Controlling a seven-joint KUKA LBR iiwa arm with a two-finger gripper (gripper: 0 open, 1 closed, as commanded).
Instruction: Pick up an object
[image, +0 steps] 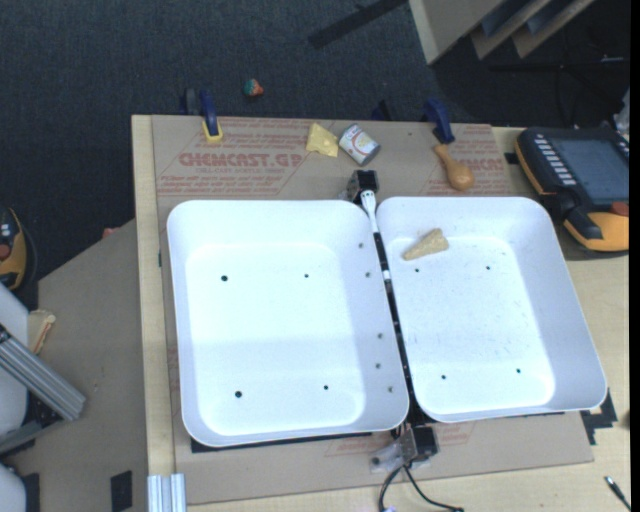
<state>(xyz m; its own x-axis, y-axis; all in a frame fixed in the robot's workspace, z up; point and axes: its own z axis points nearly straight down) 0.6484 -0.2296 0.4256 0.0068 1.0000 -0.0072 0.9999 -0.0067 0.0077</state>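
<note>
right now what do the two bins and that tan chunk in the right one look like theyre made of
The left bin and right bin look like thin moulded plastic, white and smooth: rounded corners, soft sheen. The tan chunk looks like foam or sponge, matte and rough-edged, though the view is too coarse to be sure. The board under them looks like printed cardboard.

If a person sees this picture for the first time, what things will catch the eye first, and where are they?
The two white bins, left and right, side by side on the brown board, stand out first. Next comes the tan wedge-shaped piece lying in the right bin near its far left corner. Behind the bins, on the board, sit a yellow chunk, a small white box and a wooden-looking piece.
</note>
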